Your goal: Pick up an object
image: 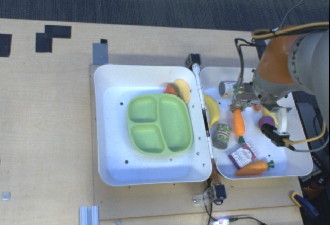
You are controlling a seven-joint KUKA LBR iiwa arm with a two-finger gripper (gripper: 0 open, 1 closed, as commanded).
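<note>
My gripper (240, 104) hangs low in the right bin (296, 167), near its back middle. Just below it lies an upright orange carrot (238, 124), whose top end touches or nearly touches the gripper. A yellow banana (211, 109) lies along the bin's left wall. A small green-labelled can (222, 135) stands in front of the banana. A red packet (242, 156) and a second carrot (252, 168) lie near the front. A purple eggplant (267, 122) sits to the right, partly under the arm.
The left bin (111, 167) holds a green divided plate (159, 124), with a yellow and red toy (178, 89) at the plate's back right corner. A grey cylinder (226, 87) lies at the right bin's back. A black cable (299, 141) loops over the right bin's right side.
</note>
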